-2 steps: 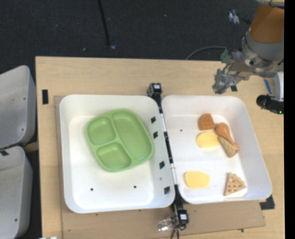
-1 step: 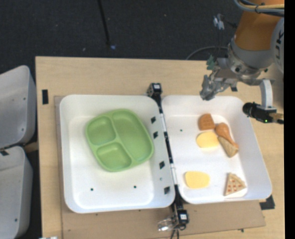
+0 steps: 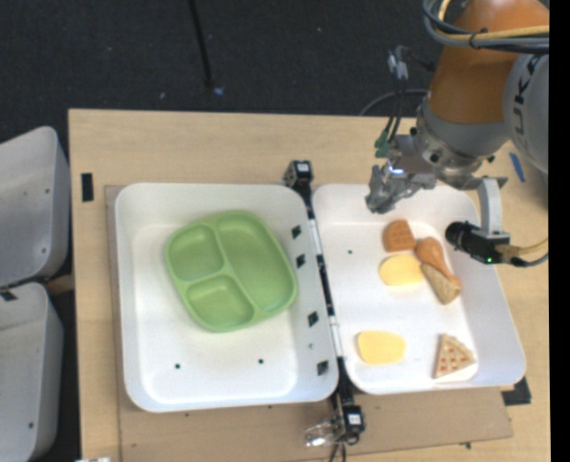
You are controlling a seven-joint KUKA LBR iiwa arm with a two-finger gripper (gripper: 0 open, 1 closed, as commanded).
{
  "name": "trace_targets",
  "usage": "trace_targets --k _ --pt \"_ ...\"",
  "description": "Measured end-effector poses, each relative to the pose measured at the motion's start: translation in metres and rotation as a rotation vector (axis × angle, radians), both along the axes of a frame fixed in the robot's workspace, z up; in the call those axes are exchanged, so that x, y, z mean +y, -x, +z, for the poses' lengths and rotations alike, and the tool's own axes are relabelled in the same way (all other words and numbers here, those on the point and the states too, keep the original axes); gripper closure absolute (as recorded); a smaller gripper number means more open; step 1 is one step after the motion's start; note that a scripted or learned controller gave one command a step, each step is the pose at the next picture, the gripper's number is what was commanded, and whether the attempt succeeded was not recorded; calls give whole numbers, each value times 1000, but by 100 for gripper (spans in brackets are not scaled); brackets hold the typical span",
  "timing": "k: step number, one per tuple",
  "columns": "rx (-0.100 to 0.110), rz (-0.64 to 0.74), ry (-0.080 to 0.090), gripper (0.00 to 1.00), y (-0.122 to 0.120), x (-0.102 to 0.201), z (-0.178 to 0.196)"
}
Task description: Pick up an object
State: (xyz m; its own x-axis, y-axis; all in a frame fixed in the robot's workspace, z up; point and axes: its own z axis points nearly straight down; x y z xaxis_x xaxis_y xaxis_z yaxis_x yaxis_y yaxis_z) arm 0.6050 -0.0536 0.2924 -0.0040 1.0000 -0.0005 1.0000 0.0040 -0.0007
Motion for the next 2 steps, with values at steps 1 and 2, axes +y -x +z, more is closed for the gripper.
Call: trace_targets --k 1,2 --pt "1 1 -1 100 11 47 -8" --pt "1 1 -1 100 36 91 -29"
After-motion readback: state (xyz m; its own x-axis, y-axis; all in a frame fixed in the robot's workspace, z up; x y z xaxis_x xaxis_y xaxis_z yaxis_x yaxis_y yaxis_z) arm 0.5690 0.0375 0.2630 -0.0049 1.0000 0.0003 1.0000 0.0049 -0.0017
